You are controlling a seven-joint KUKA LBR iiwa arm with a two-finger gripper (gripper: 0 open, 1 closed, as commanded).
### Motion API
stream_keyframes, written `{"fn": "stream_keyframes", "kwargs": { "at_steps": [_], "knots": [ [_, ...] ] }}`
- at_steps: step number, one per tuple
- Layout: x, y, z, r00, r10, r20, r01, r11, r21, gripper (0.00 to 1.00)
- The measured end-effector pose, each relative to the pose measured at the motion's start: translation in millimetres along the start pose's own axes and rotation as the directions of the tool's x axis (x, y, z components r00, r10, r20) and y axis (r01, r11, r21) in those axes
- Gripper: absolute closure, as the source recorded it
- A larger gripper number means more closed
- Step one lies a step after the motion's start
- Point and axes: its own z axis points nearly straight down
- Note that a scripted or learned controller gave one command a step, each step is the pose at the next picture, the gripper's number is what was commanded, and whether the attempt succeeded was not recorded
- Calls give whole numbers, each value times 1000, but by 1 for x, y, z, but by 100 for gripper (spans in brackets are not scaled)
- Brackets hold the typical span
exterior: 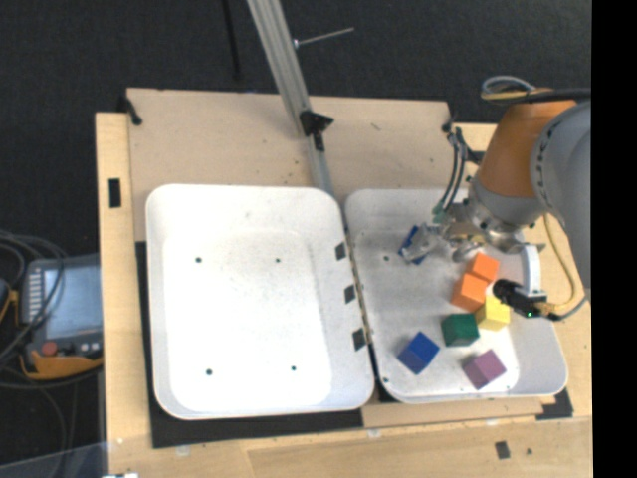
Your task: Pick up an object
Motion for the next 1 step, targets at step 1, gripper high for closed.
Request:
{"fn": "stream_keyframes", "kwargs": {
  "at_steps": [1],
  "knots": [
    [-1, 2, -14, 1000, 4, 1, -4, 1000, -8, 100]
  ]
}}
